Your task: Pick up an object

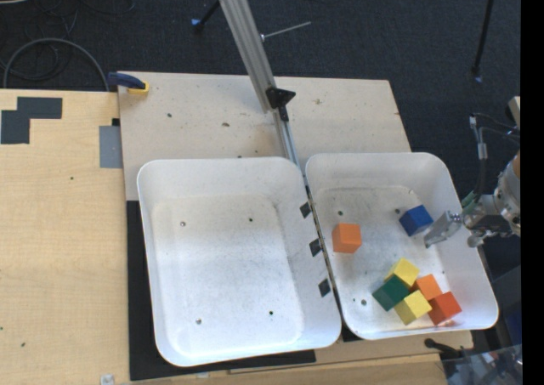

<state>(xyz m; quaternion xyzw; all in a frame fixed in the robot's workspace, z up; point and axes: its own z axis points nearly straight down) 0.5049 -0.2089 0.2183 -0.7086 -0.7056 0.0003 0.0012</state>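
- a pale bench point(340, 111) over dark floor, two white bins side by side.
- left bin point(170, 184) bare of blocks.
- right bin point(374, 167) holds an orange block point(346, 238), a blue block point(416, 219) and a cluster point(416, 291) (yellow, green, orange, red).
- gripper point(444, 229) hangs just right of the blue block, nothing visibly held; whether it is apart or together i cannot tell.
- step: the approach, i judge; next it must centre over one block and descend.
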